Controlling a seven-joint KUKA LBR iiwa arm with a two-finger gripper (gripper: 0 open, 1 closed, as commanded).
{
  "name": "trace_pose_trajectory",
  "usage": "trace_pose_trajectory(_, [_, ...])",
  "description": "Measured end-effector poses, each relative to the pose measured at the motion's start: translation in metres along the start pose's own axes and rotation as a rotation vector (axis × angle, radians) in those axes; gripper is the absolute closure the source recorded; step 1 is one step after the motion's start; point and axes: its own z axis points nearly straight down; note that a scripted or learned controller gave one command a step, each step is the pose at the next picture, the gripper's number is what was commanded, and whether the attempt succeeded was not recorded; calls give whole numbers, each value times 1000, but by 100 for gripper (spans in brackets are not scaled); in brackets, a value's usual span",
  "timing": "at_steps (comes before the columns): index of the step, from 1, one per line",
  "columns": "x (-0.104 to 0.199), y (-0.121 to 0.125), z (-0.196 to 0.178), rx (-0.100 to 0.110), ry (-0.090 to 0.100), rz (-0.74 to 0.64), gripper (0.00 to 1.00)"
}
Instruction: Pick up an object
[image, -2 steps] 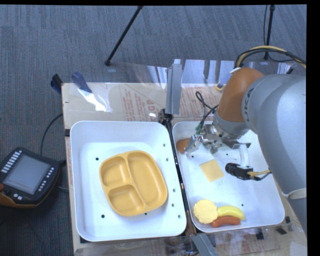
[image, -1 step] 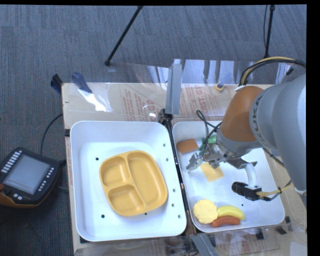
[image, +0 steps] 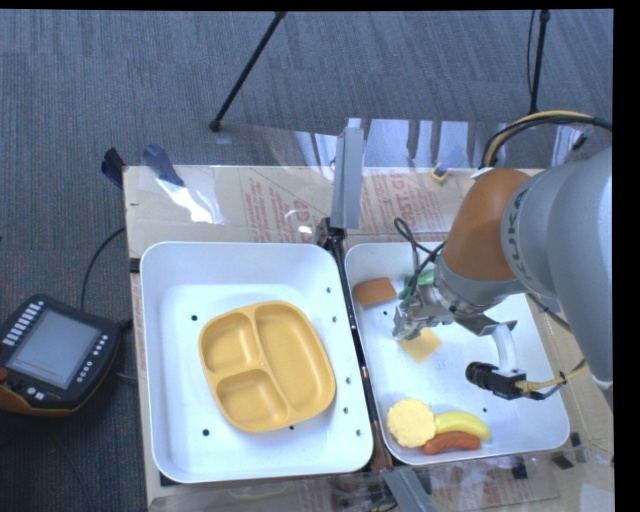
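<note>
Yellow wedge (image: 424, 348), a flat pale piece lying near the middle of the right bin (image: 535, 418), sits just under the gripper (image: 408, 322), which hangs low over its upper-left corner. From this slant it cannot be told whether the gripper touches the wedge or how wide it stands open. Nothing is seen raised off the bin floor, so the pick appears not yet made: closing and lifting are left to do.

A brown slab (image: 375, 292) lies just beside the gripper, up and to the left, close to the wall shared with the left bin (image: 175, 300). That side is the tight one. A round yellow piece (image: 411, 422), a banana (image: 463, 424) and a red sausage (image: 452, 443) huddle against the near wall, well apart from the wedge. Bare floor lies to the wedge's right and behind it, and the way straight up looks open. A yellow divided plate (image: 266, 365) rests in the left bin, apart from the action.
</note>
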Motion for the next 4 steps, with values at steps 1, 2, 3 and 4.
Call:
trace_pose_trajectory(1, [0, 0, 0, 0, 0, 1, 0])
trace_pose_trajectory(2, [0, 0, -6, 6, 3, 0, 100])
trace_pose_trajectory(3, [-1, -1, -6, 6, 3, 0, 0])
trace_pose_trajectory(4, [-10, -28, 8, -4, -2, -22, 0])
